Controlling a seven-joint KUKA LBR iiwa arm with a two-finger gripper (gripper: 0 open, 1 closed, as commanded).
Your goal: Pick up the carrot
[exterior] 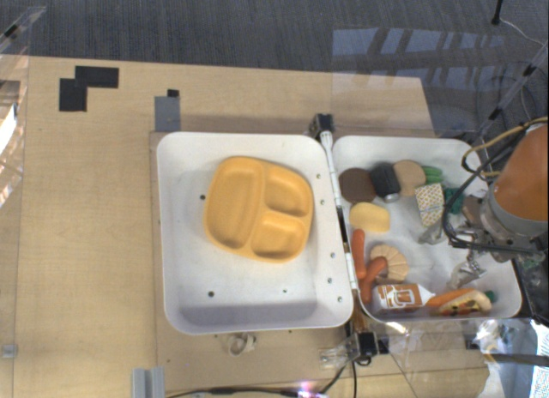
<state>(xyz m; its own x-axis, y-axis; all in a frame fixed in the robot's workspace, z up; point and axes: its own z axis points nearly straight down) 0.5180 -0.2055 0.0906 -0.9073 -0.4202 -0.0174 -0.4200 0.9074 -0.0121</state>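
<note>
**Camera view, findings.**

The gripper hangs over the right-hand part of the right bin, under the arm's orange band. Cables and metal parts crowd the wrist, so I cannot tell whether the gripper is open or closed. Nothing is seen held in it.

I judge the carrot to be the orange tapered piece with a green end. It lies on its side in the near right corner of the right bin, close to the near wall, with a pale beige piece touching its lower side. It sits just below the gripper in the picture, nearer the camera, and apart from it.

A second orange-red elongated piece lies along the bin's left wall, well apart from the gripper. It cannot be ruled out as the intended item.

**Risks, as judged.**

1. Wall interference: the carrot is close to the near wall and corner, so a descent may strike the rim or find no room on the wall side.
2. Wrong or double pick: the beige piece touches the carrot, and the brown bottle lies just to its left. Either could be caught or pushed.
3. Slip: the carrot is tapered and rounded, so a grasp near the tip may squeeze it out.
4. Misidentification with the piece along the left wall.

The left bin, holding the yellow divided plate, is not involved.
</note>
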